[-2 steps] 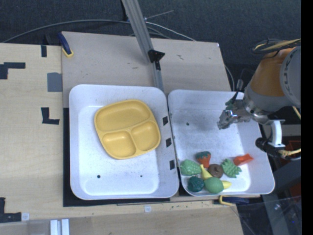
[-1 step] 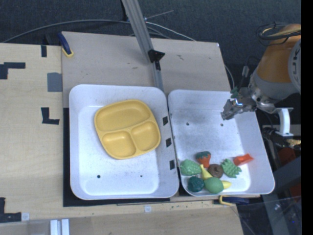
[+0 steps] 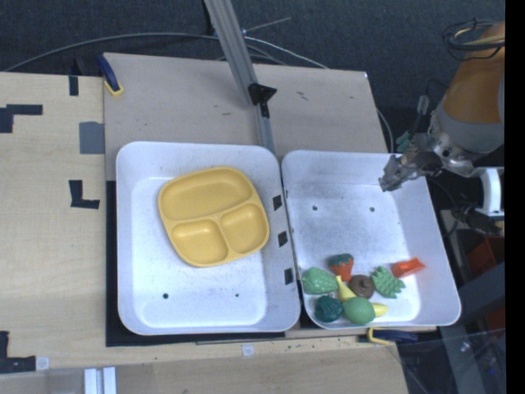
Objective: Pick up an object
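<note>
While my arm (image 3: 472, 97) reaches in from the right, my tool (image 3: 394, 175) hangs over the far right edge of the right-hand bin (image 3: 353, 212), and I take that bin as my landmark for everything else. Whether the tool's tips stand apart or together I cannot tell, for they are small and dark against the rim; nothing shows between them. At the bin's near end lies a small heap of toy food, well apart from the tool. Within that heap, a green leafy piece (image 3: 318, 281) sits at the side nearest the bin's left wall, a red and green piece (image 3: 342, 263) lies just beyond it toward the bin's middle, and a brown round piece (image 3: 362, 286) rests in the centre of the heap, with a yellow piece (image 3: 344, 288) touching it. A dark teal piece (image 3: 329, 308) and a light green ball (image 3: 358, 310) lie against the bin's near wall, a spiky green piece (image 3: 387, 281) sits toward its right wall, and an orange piece (image 3: 408, 266) lies nearest that right wall. Just beside the bin, on its left, stands the other white bin (image 3: 135, 245), which bears a yellow divided plate (image 3: 213, 215). Both bins rest on the tabletop (image 3: 180, 97), and from beyond the landmark's far left corner a grey metal post (image 3: 234, 39) rises.
</note>
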Robot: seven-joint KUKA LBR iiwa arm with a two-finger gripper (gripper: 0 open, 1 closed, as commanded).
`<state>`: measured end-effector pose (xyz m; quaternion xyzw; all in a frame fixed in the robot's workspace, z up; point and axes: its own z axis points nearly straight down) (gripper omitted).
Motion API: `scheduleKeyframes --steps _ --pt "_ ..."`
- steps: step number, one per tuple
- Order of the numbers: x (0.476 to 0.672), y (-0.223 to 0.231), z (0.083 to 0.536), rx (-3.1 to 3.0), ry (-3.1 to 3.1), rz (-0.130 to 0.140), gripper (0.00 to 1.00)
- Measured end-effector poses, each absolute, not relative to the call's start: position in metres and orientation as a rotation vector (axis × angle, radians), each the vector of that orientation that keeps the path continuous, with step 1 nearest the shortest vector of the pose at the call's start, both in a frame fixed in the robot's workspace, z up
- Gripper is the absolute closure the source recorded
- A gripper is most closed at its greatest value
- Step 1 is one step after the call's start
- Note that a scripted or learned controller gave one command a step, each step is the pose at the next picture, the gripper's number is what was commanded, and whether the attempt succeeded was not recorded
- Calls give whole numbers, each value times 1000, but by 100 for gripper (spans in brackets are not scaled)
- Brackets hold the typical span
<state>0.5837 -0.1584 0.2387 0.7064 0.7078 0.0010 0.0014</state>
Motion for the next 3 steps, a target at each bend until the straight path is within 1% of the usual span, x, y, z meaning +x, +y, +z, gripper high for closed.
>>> scheduleKeyframes --steps 1,2,3 --pt "584 -101 228 2216 2230 -1 100" --pt "593 -50 218 2216 2231 -2 100" --pt "592 -4 216 2216 2230 -2 100"
